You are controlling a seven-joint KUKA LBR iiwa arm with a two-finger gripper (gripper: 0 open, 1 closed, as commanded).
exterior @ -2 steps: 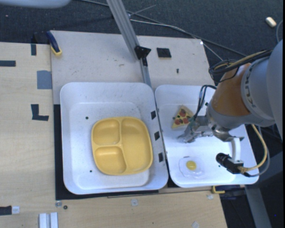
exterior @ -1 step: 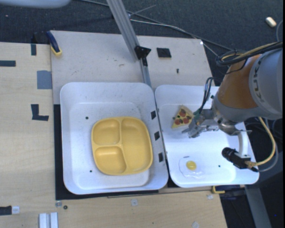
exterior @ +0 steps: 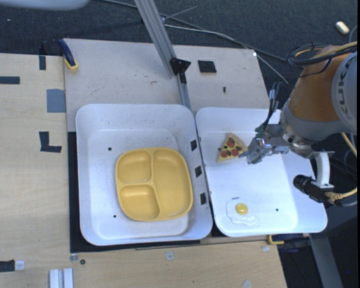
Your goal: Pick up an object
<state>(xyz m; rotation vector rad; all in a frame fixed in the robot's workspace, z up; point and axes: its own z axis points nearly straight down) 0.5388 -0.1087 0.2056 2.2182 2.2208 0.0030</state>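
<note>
Fried egg (exterior: 240,210) lies near in right bin (exterior: 288,185); pizza slice (exterior: 230,148) farther back, likely target, just left of gripper (exterior: 255,152). Finger state: can't tell. Yellow tray (exterior: 153,183) fills left bin (exterior: 96,137).

Both bins are plain white: the left bin (exterior: 96,179) holds a yellow plate (exterior: 153,183) split into three sections, all the same buttery shade. In the right bin (exterior: 288,215), near its back left corner, lies a toy pizza slice (exterior: 230,148), orange-yellow with red and dark green spots and a tan crust. Near its front edge sits a toy fried egg (exterior: 241,211), white with a yellow yolk. The bench (exterior: 24,179) is pale wood colour, marked with dark grey tape patches. The arm (exterior: 321,95) is grey with an orange band, and its gripper (exterior: 255,151) is metallic grey.
</note>
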